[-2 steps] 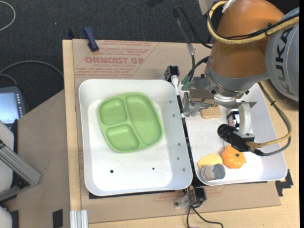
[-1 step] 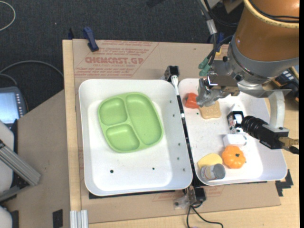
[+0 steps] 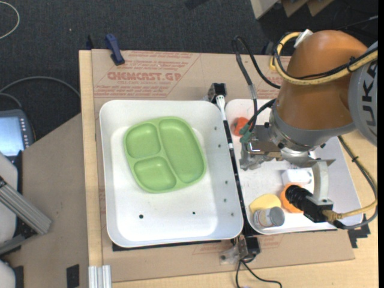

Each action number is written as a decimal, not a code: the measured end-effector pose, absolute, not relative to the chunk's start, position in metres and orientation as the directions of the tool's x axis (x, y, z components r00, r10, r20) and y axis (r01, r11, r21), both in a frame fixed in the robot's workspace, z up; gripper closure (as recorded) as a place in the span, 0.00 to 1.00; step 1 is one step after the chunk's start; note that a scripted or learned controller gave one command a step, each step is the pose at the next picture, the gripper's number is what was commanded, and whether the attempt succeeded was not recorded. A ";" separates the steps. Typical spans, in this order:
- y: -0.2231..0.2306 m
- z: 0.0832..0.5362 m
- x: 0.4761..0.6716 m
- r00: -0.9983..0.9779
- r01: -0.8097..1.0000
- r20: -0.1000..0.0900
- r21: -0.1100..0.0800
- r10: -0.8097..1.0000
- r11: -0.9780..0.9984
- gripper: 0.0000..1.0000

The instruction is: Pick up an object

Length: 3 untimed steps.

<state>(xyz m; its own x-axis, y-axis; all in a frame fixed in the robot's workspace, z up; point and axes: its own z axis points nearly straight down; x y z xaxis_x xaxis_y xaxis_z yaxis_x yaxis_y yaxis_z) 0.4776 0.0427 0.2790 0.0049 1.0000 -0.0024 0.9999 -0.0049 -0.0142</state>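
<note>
yellow lump (image 3: 261, 203) and grey round cap (image 3: 271, 217) lie touching in the right bin (image 3: 345, 188), lower right of frame. gripper (image 3: 257, 155) hangs above that bin near a small orange piece (image 3: 240, 125); whether it is spread or closed cannot be told. green divided plate (image 3: 164, 153) sits in the left bin (image 3: 114, 179).

Dark carpet (image 3: 150, 11) surrounds a cardboard-topped bench (image 3: 144, 71) (red lettering printed across).

A light green plate (image 3: 163, 155) is showing against the white left bin (image 3: 120, 212). An orange thing (image 3: 240, 125) and a pale yellow piece (image 3: 263, 203) are standing out in the white right bin (image 3: 347, 174). Red lettering (image 3: 144, 75) is running across the brown worktop (image 3: 201, 80).
</note>
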 end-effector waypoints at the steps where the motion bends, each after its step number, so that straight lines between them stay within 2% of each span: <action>1: 0.090 0.368 0.481 -0.006 1.000 0.003 0.010 1.000 0.006 1.00; 2: 0.161 0.426 0.479 -0.009 1.000 0.005 0.008 1.000 0.009 1.00; 3: 0.064 0.401 0.492 0.011 1.000 -0.003 -0.004 1.000 -0.011 1.00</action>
<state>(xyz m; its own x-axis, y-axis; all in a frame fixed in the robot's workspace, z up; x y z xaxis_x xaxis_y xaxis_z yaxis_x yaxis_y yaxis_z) 0.4921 0.0637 0.4014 0.0108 0.9999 -0.0026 0.9999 -0.0108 -0.0039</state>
